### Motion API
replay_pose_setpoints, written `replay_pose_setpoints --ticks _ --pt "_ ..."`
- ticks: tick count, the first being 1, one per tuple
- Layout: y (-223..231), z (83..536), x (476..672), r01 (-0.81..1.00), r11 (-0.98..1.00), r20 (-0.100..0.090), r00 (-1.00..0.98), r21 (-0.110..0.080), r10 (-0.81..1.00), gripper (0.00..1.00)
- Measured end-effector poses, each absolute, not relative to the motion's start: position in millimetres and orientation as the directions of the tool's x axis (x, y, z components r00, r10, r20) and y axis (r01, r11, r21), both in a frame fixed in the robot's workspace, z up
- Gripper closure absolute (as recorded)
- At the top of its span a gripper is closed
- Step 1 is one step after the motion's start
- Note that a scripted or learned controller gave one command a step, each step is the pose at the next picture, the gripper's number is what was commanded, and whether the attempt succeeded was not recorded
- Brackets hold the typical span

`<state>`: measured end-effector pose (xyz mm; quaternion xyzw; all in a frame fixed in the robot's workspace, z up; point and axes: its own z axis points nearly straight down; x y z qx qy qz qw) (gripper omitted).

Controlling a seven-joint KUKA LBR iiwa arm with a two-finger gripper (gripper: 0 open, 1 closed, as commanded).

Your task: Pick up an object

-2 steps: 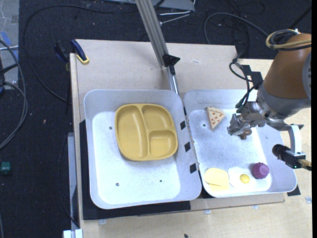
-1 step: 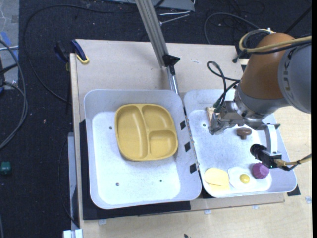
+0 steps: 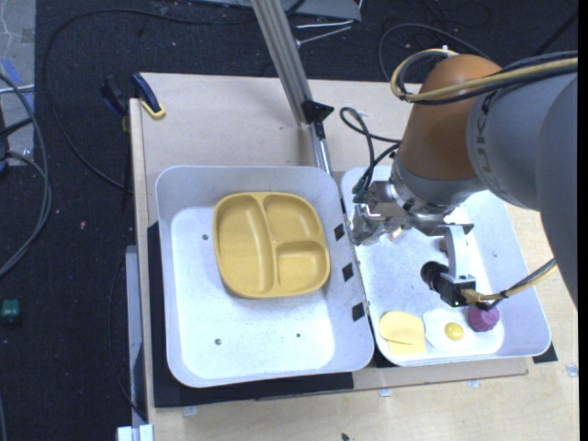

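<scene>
In the right bin (image 3: 514, 246), three small objects lie along the front edge: a yellow flat piece (image 3: 401, 329), a white piece with a yellow centre like a fried egg (image 3: 450, 331), and a purple lump (image 3: 483, 317). My gripper (image 3: 372, 220) hangs low over the bin's back left part, close to the wall between the bins. It is well behind the three objects, and nothing shows in its grasp. The orange band and grey wrist hide the bin's back.
The left bin (image 3: 184, 329) holds a yellow divided plate (image 3: 271, 243) near its middle. A metal pole (image 3: 289, 58) slants in from the top toward the gap between the bins. A black fitting with a yellow cable (image 3: 443, 283) hangs from the wrist over the right bin.
</scene>
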<state>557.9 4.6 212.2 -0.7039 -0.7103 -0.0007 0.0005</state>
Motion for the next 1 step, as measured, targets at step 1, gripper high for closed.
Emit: replay_pose_setpoints --ticks 1 --pt "65.6 227.4 573.5 1.000 0.008 0.002 -0.008 0.002 1.000 1.00"
